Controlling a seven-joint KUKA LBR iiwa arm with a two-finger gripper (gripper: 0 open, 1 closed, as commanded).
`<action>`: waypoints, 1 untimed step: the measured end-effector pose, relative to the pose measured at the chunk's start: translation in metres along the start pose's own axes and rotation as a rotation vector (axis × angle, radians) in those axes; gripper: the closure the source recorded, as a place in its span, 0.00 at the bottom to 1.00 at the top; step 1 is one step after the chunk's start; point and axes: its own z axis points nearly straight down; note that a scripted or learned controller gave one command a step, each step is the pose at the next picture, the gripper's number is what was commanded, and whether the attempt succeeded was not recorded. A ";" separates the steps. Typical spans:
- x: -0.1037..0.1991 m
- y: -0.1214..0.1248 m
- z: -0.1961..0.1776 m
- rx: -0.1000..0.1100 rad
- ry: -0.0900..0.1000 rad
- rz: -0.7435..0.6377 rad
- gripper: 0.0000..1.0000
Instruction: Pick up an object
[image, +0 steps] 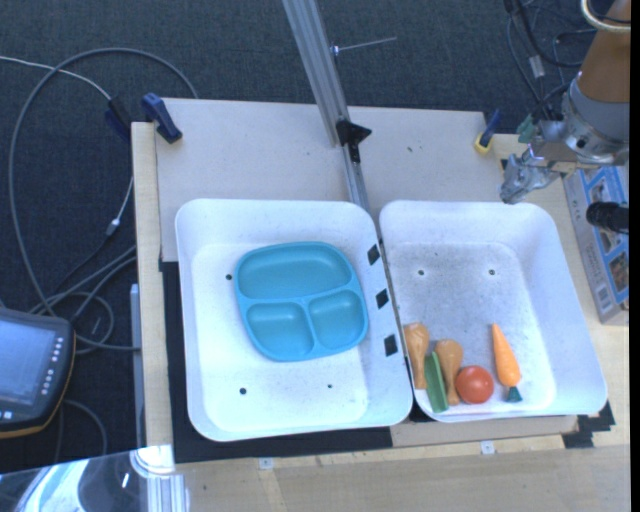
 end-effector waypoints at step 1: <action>0.053 -0.016 -0.008 0.010 0.005 -0.005 1.00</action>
